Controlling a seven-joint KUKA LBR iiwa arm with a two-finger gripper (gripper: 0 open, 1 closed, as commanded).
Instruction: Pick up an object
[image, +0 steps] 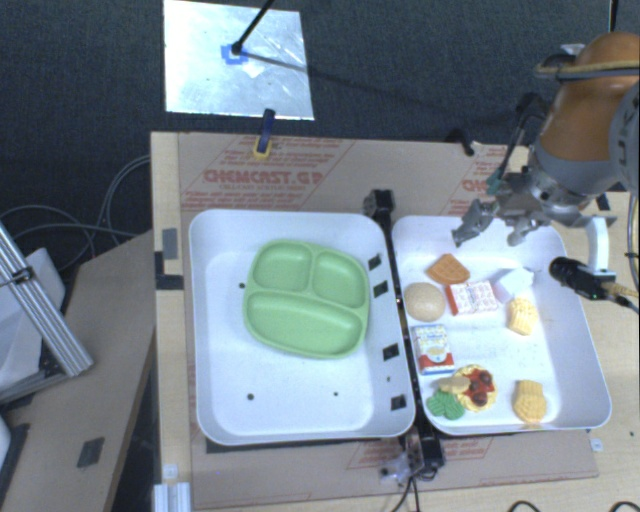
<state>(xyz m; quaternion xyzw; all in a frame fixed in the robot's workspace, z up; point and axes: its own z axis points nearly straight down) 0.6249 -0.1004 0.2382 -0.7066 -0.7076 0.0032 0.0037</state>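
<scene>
The orange wedge-shaped toy food piece (448, 269) lay in the right white bin (585, 350), near its back wall, just beside a round beige bun (424, 301) and a red-and-white carton (473, 297). You should have brought the two-finger gripper (492, 229) straight down over the wedge, clear of those neighbours. In the camera view, the grey arm reached in from the right, wrist angled downward; the gripper hung above the bin's back edge, fingers spread apart, nothing between them.

Red lettering is showing on the brown board (300, 170) under the bins, reading roughly "CHEMCAST GP". Print on the small packets is staying too small to read.
</scene>
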